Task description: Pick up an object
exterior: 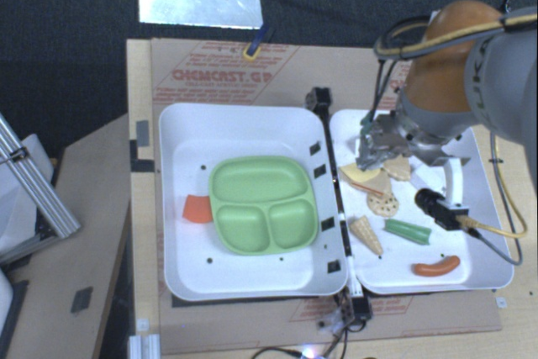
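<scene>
Nearest, in the right bin point(492, 269), lie a sausage point(436, 266), a green stick point(408, 230) and a cone point(366, 234), loose and well apart, so easy targets. Farther back, the gripper point(371, 149) hangs low over the cheese point(363, 177) and cracker point(382, 203) pile; I cannot tell whether it is spread or pressed together. The left bin point(181, 139) bears a green tray point(261, 203)

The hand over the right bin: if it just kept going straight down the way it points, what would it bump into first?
Most likely the pale yellow wedge-shaped piece lying right under the hand, though depth is hard to judge from this slanted view. The round biscuit-like piece lies just beyond it.
</scene>
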`<state>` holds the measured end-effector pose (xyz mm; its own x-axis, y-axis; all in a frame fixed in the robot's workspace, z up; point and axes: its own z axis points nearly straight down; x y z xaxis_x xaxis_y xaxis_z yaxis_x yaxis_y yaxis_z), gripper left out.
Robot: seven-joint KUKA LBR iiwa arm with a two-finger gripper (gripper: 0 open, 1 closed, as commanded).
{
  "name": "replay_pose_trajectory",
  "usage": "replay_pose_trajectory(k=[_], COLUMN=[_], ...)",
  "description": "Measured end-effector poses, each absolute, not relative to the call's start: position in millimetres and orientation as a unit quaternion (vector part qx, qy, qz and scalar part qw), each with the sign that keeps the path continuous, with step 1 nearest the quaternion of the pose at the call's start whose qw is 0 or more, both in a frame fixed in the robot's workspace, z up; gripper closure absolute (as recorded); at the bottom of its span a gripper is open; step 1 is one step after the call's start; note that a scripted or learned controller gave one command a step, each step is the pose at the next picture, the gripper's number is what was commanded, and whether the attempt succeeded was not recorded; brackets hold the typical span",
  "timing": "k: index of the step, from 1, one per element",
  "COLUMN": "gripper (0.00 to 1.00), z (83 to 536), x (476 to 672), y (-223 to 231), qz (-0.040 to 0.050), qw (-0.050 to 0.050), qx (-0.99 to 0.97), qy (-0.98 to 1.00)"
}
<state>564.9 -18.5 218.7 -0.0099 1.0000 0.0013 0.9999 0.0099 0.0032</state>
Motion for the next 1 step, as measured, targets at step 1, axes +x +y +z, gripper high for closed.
replay_pose_trajectory(k=[1], gripper=[1.0], z=[213.0], x=[593.7], y=[29.2], qz=[0.0019], qw=[0.0], qx=[0.703], qy=[0.711])
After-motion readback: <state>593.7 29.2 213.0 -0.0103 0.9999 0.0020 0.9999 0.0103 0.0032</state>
